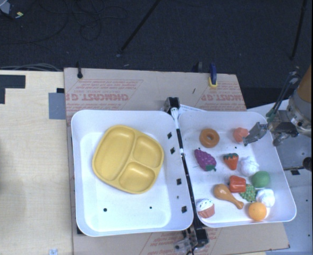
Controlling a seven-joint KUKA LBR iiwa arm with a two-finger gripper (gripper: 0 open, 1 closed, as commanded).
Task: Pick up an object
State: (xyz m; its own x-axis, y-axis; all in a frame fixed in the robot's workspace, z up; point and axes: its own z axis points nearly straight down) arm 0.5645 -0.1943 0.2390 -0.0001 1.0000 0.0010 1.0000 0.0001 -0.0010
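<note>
The gripper hangs open over the right bin, holding nothing, just beside a pink toy. Best to centre over that toy, then descend straight and close squarely.

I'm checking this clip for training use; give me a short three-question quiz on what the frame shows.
1. True or false: the yellow tray lies in the left bin.
2. Which item lies nearest the pincer? A) cupcake B) pink piece C) orange
3. Fill in: the toy food lies in the ____ bin.

Key: 1 true; 2 B; 3 right.
</note>
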